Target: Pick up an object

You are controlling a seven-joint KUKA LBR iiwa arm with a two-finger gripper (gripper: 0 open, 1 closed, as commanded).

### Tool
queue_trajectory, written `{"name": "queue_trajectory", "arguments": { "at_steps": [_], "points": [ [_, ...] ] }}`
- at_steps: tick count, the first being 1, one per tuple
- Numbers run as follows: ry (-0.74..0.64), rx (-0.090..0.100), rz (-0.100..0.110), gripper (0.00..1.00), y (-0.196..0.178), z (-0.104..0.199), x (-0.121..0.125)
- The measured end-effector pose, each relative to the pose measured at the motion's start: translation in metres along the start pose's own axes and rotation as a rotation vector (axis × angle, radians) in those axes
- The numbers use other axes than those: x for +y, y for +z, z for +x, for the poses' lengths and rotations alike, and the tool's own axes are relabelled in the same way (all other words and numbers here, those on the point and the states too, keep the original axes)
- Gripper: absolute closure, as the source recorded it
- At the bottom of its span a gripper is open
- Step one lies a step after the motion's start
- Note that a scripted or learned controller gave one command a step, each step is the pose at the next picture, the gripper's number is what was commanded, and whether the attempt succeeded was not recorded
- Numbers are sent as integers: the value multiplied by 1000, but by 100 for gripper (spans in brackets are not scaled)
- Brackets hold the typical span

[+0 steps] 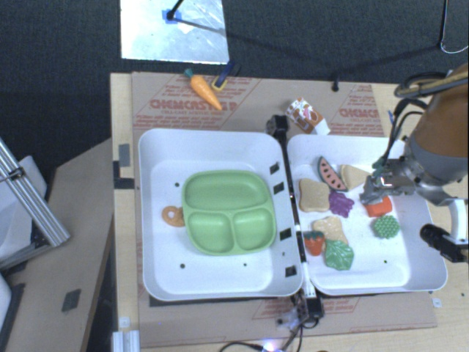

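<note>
The arm reached in from the right, and its pincer (377, 187) hung low over the right bin (421, 273), directly above an orange-red toy piece (379, 207) that lay on the bin floor. Whether the pincer was open or closed could not be told from this angle, since the wrist body hid the tips; nothing could be seen held.

The orange-red piece looked like the target. It sat in a crowded spot: a purple grape-like toy (341, 202) lay just beside it on the left, a green bumpy toy (385, 226) just below it, and a pale tan slice (355, 175) near its upper side. A watermelon wedge (327, 173), a toast-like piece (314, 194), a small tomato-like toy (314, 243) and a leafy green toy (338, 255) lay farther left in the same bin.

To do the step well, the pincer probably needed to come straight down, centred on the orange-red piece, with its closing line turned so that neither side landed on the purple or the green neighbour. The piece looked flat and low, so the descent likely had to go almost to the bin floor before closing. A slow, vertical lift would then have shown whether the grip was real.

The left bin (157, 152) held a green divided tray (227, 211) and a small pretzel-like toy (174, 215); a toy carrot (205, 92) lay on the worktop (344, 94) beyond.
</note>
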State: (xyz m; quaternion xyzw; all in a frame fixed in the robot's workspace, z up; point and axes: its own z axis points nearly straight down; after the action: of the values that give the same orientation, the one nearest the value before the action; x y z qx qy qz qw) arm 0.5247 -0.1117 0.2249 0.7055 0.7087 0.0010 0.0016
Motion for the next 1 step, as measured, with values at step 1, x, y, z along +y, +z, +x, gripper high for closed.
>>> {"name": "queue_trajectory", "arguments": {
  "at_steps": [1],
  "points": [
    [-4, 1, 0, 100, -4, 39, 20]
  ]
}}
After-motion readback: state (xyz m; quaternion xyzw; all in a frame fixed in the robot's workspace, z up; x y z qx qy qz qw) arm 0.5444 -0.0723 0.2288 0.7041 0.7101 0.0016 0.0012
